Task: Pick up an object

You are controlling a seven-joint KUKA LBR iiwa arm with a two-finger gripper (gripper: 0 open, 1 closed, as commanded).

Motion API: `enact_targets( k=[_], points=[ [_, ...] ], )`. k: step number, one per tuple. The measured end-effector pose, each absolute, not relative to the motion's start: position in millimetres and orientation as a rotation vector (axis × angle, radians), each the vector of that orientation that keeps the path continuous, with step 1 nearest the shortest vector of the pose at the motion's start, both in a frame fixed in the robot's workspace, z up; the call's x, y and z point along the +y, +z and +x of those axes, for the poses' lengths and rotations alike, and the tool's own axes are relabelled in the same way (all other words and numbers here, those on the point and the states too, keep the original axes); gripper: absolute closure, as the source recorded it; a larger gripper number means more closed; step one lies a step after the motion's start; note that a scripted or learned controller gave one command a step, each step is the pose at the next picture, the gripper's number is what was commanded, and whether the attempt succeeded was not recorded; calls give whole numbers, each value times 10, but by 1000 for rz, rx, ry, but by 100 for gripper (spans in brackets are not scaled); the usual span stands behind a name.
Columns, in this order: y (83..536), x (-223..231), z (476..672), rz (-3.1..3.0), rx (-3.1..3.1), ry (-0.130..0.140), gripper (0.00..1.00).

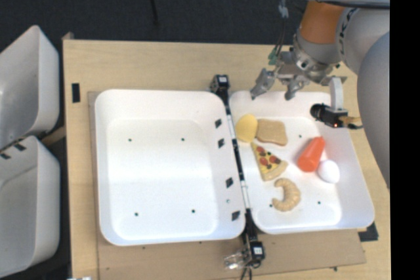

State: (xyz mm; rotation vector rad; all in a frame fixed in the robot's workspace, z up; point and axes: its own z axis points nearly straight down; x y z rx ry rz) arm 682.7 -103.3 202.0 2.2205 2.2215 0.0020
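**Nothing lifted yet, tool spread above right bin**

Nearest the camera, at the front rim between the bins, a small clip fixture [241, 258] is seen on the tabletop [164, 62]. The left bin [111, 108] is noted beside it, with only small dark dots on its floor.

All candidate objects are found in the right bin [354, 206]. Front to back: a croissant [287, 195] lies nearest; a pizza slice [268, 161] is just behind it; a white egg [329, 171] is touching or just beside an orange-red cylinder [311, 153]. Further back, a toast slice [271, 132] is set just beside a yellow round piece [246, 128] at the bin's left wall.

Task progress is judged as early: every object is resting on the bin floor, none raised. Descent, closing and lifting are all left.

At the far end, the tool [275, 87] is seen over the bin's back rim, under the orange-banded wrist [328, 6]. Its fingers [260, 84] are spread apart, released, with nothing between them and no object touched. The toast slice and yellow piece are judged the nearest targets.
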Motion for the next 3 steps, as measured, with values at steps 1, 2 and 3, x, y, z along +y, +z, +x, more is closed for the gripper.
enact_targets(
  k=[1,2,3],
  points=[
    [1601,-1314,6216,2229,2220,-9,0],
    [1621,-1282,5198,2229,2221,-7,0],
    [971,-1006,5152,2223,2227,-5,0]
  ],
)
